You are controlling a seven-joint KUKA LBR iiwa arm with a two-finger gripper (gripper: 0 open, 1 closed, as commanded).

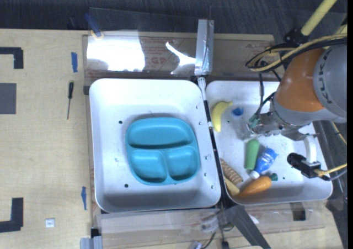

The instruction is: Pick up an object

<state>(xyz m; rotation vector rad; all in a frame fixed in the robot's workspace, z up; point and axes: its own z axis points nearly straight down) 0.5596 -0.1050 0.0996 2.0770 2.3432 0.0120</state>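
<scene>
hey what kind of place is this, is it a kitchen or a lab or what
Most likely a robotics lab bench set up for grasping trials, not a kitchen. A KUKA arm reaches over two white bins, one holding a blue divided tray, the other toy-like items such as a banana and carrot.

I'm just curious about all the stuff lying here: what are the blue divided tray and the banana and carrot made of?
The blue divided tray looks like moulded plastic: one even colour, rounded compartments, a soft sheen. The banana and the carrot look like toy food, probably plastic or rubber, since their colours are flat and their surfaces smooth, though that cannot be settled from here.
</scene>
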